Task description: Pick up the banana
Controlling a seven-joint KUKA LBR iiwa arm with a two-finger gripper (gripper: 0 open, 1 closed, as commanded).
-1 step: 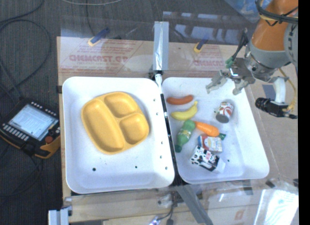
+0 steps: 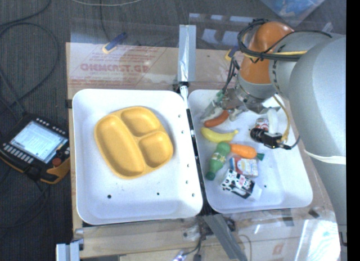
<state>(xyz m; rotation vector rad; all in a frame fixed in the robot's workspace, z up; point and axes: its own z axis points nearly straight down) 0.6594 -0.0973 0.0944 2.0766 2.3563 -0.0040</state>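
Cartons (image 2: 239, 176) lie by the right bin's (image 2: 292, 189) near edge, a green bottle (image 2: 217, 158) and carrot (image 2: 243, 150) just beyond. Banana (image 2: 218, 134) lies mid-bin toward the left wall, free. Beyond it, touching a sausage (image 2: 216, 118), the hand (image 2: 225, 105) hovers; open or closed, I cannot tell. Best shift nearer, straddle the banana's middle across its width, then close.

Right bin (image 2: 292, 189): banana (image 2: 218, 134) central; sausage (image 2: 216, 119) at 12 o'clock, bottle (image 2: 217, 159) at 6, carrot (image 2: 243, 150) at 4.
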